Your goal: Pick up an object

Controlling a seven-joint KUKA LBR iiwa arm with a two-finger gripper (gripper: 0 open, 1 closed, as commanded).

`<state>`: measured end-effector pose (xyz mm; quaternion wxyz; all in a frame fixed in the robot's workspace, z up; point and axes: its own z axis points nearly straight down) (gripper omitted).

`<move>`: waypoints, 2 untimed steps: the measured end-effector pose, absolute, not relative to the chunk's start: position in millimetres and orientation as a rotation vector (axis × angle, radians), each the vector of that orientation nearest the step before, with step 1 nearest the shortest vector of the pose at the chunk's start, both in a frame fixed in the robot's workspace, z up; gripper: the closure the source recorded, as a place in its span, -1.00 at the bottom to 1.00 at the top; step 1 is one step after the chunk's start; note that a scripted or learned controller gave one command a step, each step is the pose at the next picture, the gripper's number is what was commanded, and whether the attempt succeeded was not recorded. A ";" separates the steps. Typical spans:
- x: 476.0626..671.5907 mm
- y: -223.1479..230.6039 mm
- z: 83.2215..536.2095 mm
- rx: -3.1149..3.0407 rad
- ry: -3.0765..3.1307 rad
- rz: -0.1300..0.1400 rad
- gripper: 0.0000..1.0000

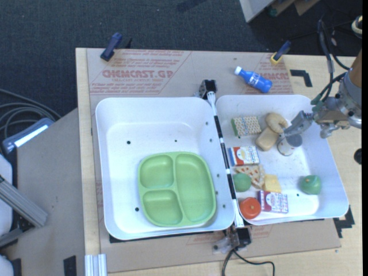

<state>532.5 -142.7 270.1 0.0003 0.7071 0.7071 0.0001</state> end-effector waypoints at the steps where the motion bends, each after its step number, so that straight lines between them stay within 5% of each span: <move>1: 618.0 -136.9 132.0 2.222 2.224 -0.002 -1.00; 2: 625.6 -146.2 84.4 2.224 2.223 -0.002 -1.00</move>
